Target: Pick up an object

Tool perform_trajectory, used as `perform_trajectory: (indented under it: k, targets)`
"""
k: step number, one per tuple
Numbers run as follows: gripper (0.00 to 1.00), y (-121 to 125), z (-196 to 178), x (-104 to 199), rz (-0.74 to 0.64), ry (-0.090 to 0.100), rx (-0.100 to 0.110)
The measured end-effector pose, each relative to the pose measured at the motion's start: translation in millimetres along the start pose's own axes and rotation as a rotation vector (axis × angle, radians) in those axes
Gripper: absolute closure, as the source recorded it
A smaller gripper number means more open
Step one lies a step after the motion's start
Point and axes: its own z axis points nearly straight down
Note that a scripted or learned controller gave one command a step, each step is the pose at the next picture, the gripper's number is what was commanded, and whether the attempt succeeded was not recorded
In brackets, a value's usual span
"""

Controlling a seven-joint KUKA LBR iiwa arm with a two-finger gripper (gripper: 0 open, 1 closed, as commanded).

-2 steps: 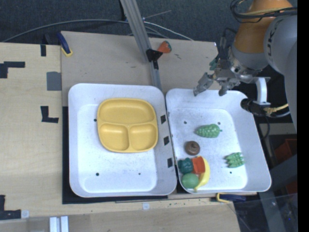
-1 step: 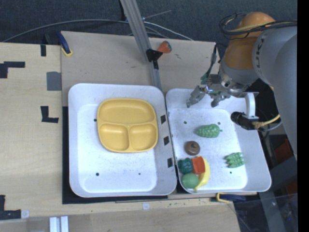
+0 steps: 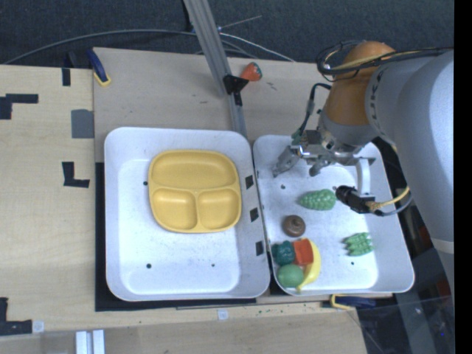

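Objects to choose from all lie in the right bin (image 3: 391,271): a bumpy green piece (image 3: 318,199) near the bin's middle, a small brown round thing (image 3: 294,226) just near-left of it, a second, smaller green piece (image 3: 358,243) toward the right wall, and a tight cluster in the near-left corner made of a dark teal piece (image 3: 283,253), an orange-red block (image 3: 303,251), a yellow banana-like shape (image 3: 314,265) and a green ball (image 3: 290,275). The left bin (image 3: 122,198) carries a yellow divided plate (image 3: 195,189).

Several things could spoil the pick from here. The corner cluster is packed, its pieces touching one another and lying close to the bin wall, so a descent there would likely nudge neighbours or jam a finger against the rim. The brown round thing looks as if it could roll away from a closing finger. The bumpy green piece is the nearest target, but a slightly off-centre descent could land a fingertip on top of it and push it aside. A dark cable fitting (image 3: 352,196) hangs just right of that piece and might brush it as the arm comes down.

The gripper (image 3: 300,164) hovers over the far part of the right bin, its two fingers spread apart and nothing between them. It looks to be above bare bin floor, apart from the bumpy green piece on its near side; whether the tips touch the floor is not clear.
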Motion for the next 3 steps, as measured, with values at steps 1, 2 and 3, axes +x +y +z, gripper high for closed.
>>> perform_trajectory:
  k: [1,2,3]
  targets:
    - [1.0,1,-13,0,-0.001,0.0,-0.004]
    - [1.0,-8,-68,1,0.001,0.0,-0.011]
    - [1.0,-7,-116,1,0.0,0.0,-0.011]
